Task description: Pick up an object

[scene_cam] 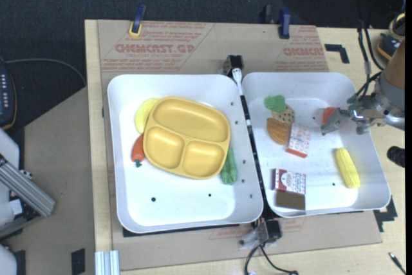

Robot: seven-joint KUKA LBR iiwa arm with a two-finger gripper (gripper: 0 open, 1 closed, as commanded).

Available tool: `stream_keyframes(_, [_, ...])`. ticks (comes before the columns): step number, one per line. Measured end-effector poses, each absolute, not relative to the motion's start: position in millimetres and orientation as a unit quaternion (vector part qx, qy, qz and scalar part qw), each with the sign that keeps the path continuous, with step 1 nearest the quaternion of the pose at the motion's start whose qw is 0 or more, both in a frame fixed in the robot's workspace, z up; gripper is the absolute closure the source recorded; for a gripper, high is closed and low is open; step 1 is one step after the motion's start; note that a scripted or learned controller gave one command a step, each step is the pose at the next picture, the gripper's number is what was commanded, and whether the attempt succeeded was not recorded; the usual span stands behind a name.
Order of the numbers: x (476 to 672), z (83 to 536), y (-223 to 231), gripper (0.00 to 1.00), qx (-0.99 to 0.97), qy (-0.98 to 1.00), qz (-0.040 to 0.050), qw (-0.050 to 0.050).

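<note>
Small red-orange toy piece [329, 114] lies in the right shallow white bin [322, 78], near its far right side, just beside the grey gripper [336, 121]. I cannot tell whether the gripper is open or closed, or whether it touches the piece. The left shallow white bin [119, 158] holds a yellow three-compartment plastic plate [187, 138]. In the right bin I also see a red-and-brown carton [290, 183], a yellow toy corn cob [347, 167], a red-and-white packet [298, 140] and a green toy vegetable [275, 102].

arm [394, 90] cut off at right edge, carrot [138, 149] half under yellow tray [187, 137]
</note>
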State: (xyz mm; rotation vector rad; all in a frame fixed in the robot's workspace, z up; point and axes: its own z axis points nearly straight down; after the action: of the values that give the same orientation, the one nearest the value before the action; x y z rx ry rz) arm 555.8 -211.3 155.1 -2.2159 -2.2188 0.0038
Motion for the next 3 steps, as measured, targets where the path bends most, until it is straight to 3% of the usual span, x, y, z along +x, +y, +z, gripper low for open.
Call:
stream_keyframes(1, [557.5,94,-215,0.00,-0.707,-0.707,0.0005,0.004])
stream_keyframes(2, [558.3,85,-213,0.00,-0.706,-0.708,-0.0011,0.003])
stream_keyframes(3, [558.7,96,-214,1.00,-0.707,-0.707,-0.0010,0.000])
